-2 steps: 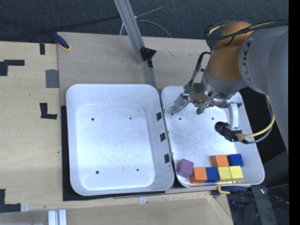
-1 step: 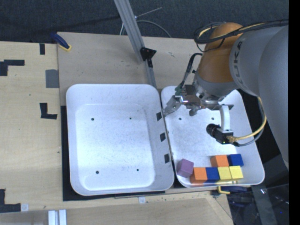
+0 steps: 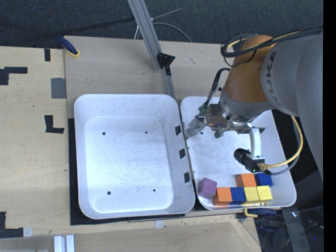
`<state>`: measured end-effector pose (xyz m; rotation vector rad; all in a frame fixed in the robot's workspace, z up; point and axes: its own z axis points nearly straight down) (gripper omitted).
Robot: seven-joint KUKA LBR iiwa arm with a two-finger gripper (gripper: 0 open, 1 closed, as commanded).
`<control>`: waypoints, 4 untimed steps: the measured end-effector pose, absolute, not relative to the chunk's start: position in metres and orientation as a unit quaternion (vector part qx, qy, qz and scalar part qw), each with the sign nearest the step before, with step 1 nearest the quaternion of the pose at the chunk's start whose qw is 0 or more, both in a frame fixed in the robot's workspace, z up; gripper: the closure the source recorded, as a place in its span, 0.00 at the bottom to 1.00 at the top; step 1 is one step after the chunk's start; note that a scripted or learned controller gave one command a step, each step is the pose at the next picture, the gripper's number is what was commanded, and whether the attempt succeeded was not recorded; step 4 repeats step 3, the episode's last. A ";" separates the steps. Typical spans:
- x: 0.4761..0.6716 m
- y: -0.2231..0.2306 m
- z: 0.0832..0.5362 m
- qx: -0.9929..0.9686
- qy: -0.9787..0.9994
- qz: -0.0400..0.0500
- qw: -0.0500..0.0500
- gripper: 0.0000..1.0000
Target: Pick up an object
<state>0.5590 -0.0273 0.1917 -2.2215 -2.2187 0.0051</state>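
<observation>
Several small blocks lie along the near edge of the right bin [image 3: 273, 135]: a purple cube [image 3: 208, 187], an orange block [image 3: 224, 195], a blue block [image 3: 238, 194], two yellow blocks [image 3: 258, 193], and behind them another orange block [image 3: 245, 180] and blue block [image 3: 263, 180]. My gripper [image 3: 206, 129] hangs over the far left part of this bin, well away from the blocks. It is open, and only white bin floor shows between its fingers.
The left bin [image 3: 84, 140] sits beside the right one, and their rims meet near the gripper. A grey metal bar [image 3: 149, 30] slants down to the bins' far edge. A black cable loops by the wrist [image 3: 247, 159].
</observation>
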 end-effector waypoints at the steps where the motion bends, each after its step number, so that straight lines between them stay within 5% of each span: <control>1: 0.568 -0.033 0.191 -0.706 -0.708 0.000 0.001 0.00; 2: 0.544 -0.007 0.192 -0.706 -0.708 0.001 0.001 0.00; 3: 0.519 0.072 0.191 -0.704 -0.710 0.001 0.003 0.00; 4: 0.519 0.072 0.191 -0.704 -0.710 0.001 0.003 0.00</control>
